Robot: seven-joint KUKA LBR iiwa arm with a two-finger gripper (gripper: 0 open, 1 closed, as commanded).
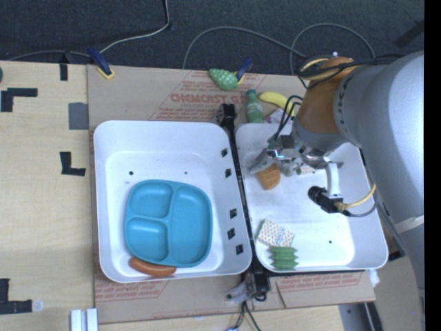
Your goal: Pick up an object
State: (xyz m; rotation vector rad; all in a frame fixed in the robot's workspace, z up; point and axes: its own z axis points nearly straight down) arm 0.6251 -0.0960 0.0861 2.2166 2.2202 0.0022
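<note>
Near front edge of right bin: green ridged piece, patterned wafer just behind. Front of left bin: blue divided plate, orange sausage at its rim. Farther back in right bin: tan bun just below gripper; cannot tell grip state. Open floor at right-bin centre.

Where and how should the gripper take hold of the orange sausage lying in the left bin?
Grip the sausage across its narrow middle, from straight above. It lies flat between the blue plate and the left bin's near wall, so sideways approaches look blocked.
</note>
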